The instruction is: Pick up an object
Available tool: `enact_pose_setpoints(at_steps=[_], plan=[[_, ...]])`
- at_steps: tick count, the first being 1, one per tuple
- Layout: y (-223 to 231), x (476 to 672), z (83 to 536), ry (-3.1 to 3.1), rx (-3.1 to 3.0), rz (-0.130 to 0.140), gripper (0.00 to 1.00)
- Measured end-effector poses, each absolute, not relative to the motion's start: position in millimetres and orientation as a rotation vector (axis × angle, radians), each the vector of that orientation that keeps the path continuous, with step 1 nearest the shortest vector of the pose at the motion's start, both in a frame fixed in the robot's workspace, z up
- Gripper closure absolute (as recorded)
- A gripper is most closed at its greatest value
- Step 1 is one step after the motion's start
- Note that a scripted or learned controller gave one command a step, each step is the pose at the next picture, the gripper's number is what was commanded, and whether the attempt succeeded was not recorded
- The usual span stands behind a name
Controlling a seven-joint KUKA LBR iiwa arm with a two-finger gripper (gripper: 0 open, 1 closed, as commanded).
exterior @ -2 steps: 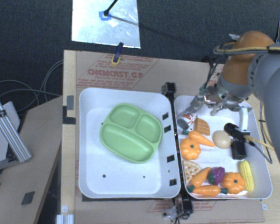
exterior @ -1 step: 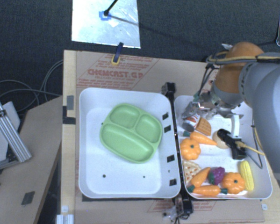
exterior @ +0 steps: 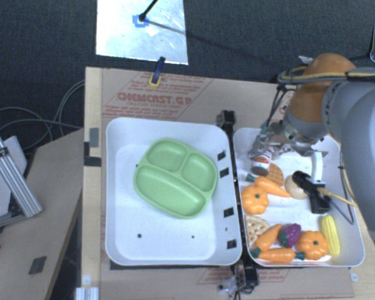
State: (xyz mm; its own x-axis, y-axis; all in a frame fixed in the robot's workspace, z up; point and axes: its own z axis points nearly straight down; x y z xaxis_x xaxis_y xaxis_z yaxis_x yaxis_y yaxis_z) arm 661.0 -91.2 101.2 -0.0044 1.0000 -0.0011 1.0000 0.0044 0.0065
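Toy foods [exterior: 278, 214] fill right bin [exterior: 358, 249], gripper [exterior: 262, 158] above them

Even overhead light, soft shadows, glare on the white bins [exterior: 176, 130], slightly soft, grainy picture.

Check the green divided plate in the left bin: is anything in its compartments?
Empty. The green divided plate lies flat in the left bin, and all three compartments show bare green, with no food in them.
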Motion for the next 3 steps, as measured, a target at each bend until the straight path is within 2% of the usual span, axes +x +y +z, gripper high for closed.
enact_pose_setpoints(at_steps=[2, 3], plan=[[-90.4, 658.9, 219.4, 2.223, 2.211, 0.008, 1.0], [-31.8, 650.7, 229.3, 2.233, 2.21, 0.006, 1.0]])
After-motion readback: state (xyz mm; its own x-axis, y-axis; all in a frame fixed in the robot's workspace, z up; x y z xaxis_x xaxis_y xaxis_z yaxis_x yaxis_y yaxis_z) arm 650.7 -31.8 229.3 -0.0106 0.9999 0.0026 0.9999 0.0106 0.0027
